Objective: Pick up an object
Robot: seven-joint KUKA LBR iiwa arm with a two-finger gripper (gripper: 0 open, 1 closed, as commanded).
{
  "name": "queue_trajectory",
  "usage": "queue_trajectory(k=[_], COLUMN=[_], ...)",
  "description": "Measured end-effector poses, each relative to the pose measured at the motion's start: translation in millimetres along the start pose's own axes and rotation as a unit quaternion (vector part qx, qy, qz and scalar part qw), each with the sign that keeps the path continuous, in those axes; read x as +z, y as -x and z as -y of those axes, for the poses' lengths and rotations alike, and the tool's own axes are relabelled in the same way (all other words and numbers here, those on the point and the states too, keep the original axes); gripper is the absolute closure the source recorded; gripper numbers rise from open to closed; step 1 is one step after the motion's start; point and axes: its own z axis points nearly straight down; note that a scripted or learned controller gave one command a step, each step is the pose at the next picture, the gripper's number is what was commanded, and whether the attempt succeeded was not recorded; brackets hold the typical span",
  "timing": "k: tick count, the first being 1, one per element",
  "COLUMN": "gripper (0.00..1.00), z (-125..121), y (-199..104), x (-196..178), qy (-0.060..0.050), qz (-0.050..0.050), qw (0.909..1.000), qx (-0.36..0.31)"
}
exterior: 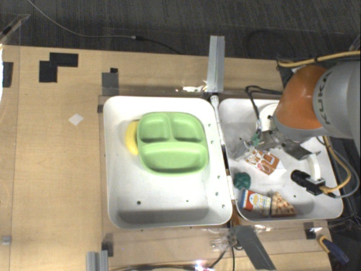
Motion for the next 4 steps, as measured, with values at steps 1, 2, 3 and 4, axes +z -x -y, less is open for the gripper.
queue_trajectory(k=[1,2,3,4], gripper=[1.0,1.0,0.0,0.0], z=[-3,-18,-18,41], y=[1,-15,-15,20], x=[-13,-98,-98,-11], qy=[0.004,-0.002,-0.003,-0.004], qz=[0.002,-0.001,-0.001,-0.001], qw=[1.0,0.9998,0.9998,0.9966], qx=[0.0,0.02,0.02,0.082])
